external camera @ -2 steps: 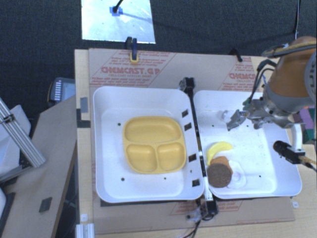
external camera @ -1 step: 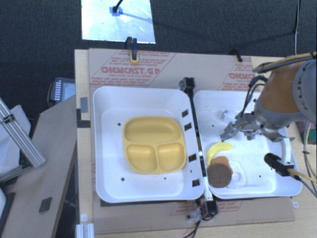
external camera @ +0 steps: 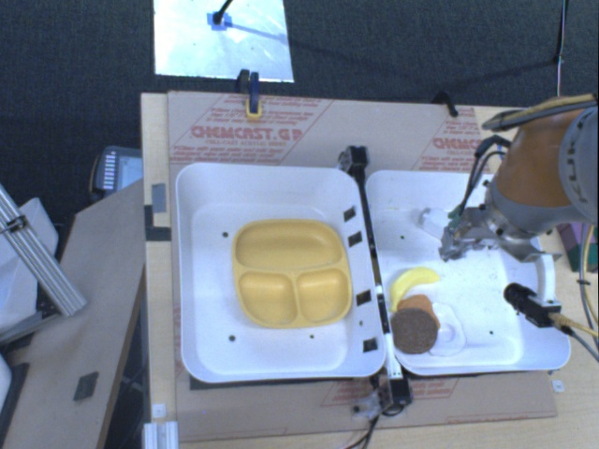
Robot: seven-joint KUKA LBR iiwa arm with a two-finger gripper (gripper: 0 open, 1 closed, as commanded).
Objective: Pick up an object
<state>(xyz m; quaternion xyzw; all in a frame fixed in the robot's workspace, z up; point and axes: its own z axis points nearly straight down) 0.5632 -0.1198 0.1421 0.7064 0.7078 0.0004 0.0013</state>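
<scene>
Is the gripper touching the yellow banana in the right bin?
Apart. In the camera view the gripper sits above and to the right of the banana, with bare white floor of the right bin plainly visible between them.

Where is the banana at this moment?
The banana lies in the right bin, near its left wall, just above the brown round object and to the lower left of the gripper.

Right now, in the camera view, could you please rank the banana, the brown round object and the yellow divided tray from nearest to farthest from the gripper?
From the gripper, over the right bin:
1. Banana, right bin, near the divider.
2. Brown round object, right bin, just beyond the banana toward the front.
3. Yellow divided tray, in the left bin.
</scene>
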